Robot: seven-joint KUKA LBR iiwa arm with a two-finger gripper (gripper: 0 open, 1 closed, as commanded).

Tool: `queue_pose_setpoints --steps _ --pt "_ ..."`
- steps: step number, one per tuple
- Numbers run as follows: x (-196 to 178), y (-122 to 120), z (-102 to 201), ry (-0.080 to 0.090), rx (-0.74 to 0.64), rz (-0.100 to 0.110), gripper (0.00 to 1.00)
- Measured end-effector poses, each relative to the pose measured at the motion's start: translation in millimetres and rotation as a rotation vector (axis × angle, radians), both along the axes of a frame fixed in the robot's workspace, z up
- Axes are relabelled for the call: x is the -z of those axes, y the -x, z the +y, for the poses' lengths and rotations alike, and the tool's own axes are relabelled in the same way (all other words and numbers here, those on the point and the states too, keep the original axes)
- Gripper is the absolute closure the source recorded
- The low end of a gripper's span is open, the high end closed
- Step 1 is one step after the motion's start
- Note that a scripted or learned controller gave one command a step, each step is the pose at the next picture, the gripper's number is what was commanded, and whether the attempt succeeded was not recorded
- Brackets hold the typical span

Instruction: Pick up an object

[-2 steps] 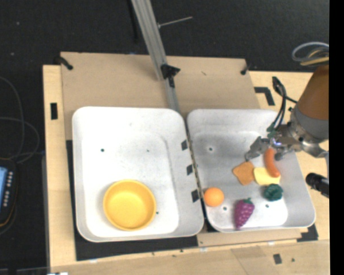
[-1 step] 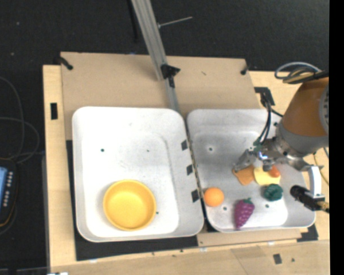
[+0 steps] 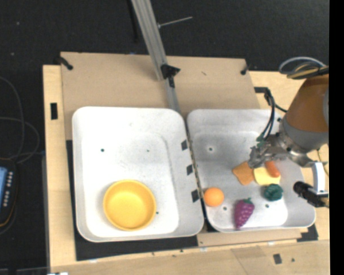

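A yellow bowl is sitting in the left bin, a purple grape bunch and orange ball are lying in the right bin, and the gripper is hovering over an orange wedge.
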State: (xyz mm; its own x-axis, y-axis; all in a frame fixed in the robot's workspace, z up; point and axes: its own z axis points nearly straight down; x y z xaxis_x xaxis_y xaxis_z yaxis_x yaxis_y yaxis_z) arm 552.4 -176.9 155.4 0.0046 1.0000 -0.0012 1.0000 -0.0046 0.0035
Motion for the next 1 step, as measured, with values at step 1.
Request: queue_pose_setpoints --steps 1 --pt "-60.6 -2.6 -10.6 0.003 -0.001 -0.005 1.00"
